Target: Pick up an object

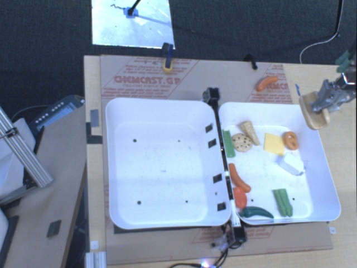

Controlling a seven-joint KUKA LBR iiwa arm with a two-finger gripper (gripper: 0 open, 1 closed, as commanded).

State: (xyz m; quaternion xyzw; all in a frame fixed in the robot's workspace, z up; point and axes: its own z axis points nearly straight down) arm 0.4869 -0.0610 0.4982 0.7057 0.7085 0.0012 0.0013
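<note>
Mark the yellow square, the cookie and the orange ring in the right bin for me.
yellow square (273, 143), camera view, centre of its flat top.
cookie (241, 142), camera view, middle of its speckled face.
orange ring (290, 140), camera view, on the ring's band, left side.

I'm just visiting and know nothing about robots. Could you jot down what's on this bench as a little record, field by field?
left bin: white, shallow, nothing visible inside
right bin: white, holds the toy food
items in right bin: cookie, yellow cheese slice, doughnut, orange sausage, green bundle, dark green pepper
outside the bins: an orange sausage on the board behind the right bin
tool: at the right edge, beyond the right bin's far corner
holding anything: cannot tell
</note>
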